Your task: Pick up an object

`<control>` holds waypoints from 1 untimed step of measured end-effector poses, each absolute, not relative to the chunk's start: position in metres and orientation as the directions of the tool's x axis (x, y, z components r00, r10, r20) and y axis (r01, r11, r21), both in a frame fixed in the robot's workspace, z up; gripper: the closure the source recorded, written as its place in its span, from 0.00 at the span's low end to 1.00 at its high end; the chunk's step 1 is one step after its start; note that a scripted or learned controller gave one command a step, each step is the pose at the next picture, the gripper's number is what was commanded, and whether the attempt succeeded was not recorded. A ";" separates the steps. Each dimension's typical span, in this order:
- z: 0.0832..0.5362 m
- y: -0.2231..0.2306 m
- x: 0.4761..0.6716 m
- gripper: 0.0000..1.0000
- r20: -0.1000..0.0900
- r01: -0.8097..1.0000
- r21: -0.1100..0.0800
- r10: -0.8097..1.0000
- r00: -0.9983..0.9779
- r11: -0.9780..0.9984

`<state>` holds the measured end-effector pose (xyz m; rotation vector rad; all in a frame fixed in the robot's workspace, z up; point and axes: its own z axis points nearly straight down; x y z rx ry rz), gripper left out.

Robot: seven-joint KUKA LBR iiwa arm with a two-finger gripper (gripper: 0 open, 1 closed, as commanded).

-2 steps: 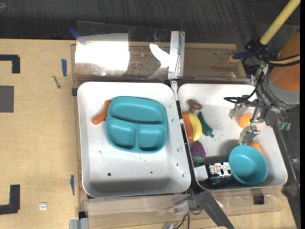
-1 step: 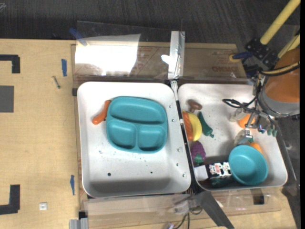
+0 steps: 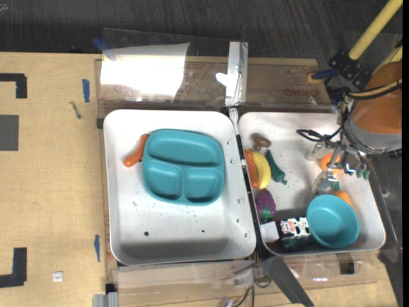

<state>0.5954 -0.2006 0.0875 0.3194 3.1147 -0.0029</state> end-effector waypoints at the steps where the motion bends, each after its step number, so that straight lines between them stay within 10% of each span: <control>1: 0.088 -0.157 0.575 0.00 -0.009 0.267 0.002 0.267 -0.964 0.964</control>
